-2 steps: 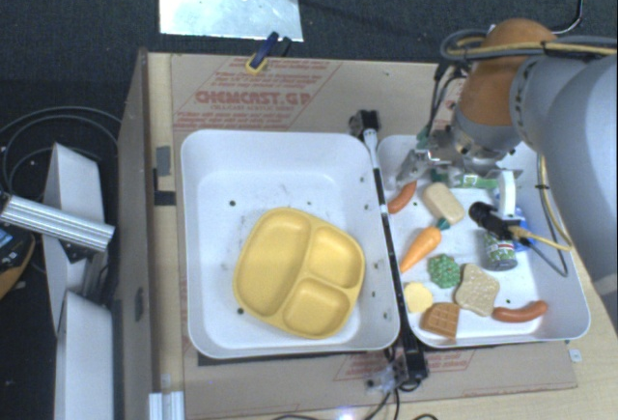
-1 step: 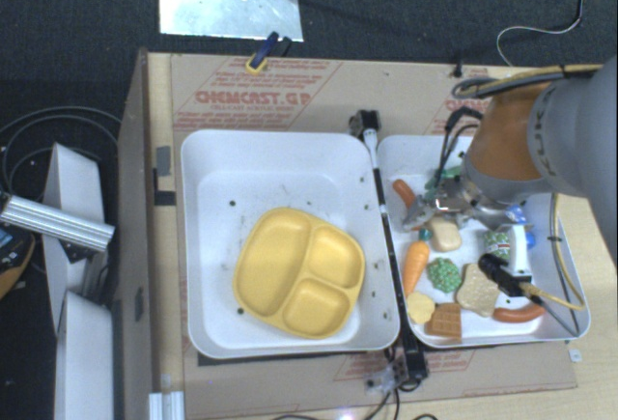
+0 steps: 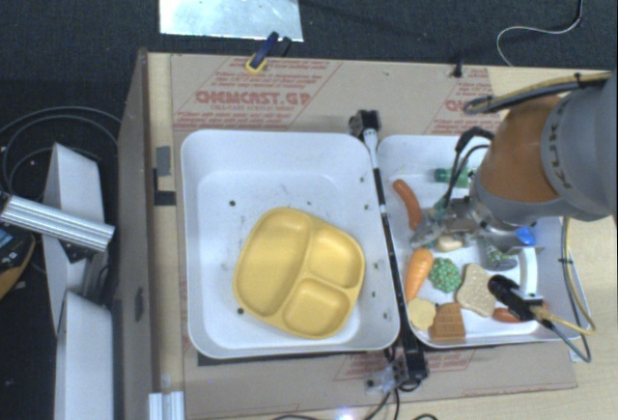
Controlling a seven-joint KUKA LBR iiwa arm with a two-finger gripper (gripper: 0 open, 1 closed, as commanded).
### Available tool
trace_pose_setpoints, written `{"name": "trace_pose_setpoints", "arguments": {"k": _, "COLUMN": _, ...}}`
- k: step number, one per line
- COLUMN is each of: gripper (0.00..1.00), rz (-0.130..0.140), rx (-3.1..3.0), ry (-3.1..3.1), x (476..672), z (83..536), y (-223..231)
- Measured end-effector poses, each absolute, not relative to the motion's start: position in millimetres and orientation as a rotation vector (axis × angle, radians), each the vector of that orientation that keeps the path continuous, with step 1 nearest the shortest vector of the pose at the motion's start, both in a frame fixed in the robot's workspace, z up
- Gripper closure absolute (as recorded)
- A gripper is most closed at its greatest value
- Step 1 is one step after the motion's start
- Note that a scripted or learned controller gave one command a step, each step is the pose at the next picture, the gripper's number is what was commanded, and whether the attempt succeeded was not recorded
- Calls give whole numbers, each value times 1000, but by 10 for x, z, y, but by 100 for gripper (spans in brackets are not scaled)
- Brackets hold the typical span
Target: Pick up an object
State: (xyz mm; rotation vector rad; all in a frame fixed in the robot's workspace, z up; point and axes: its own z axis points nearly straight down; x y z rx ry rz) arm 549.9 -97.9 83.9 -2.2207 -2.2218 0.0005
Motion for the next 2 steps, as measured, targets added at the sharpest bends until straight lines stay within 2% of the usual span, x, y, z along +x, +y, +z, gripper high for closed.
{"name": "trace_pose_setpoints", "arguments": {"k": 1, "gripper": 0, "rz": -4, "rx": -2219, "ry": -2227, "x": 6072, "z": 849, "y": -847}}
{"name": "trace_pose_setpoints", "arguments": {"k": 2, "gripper": 0, "rz": 0, "rx": -2220, "ry": -2223, "x": 5666, "z": 840, "y": -832}}
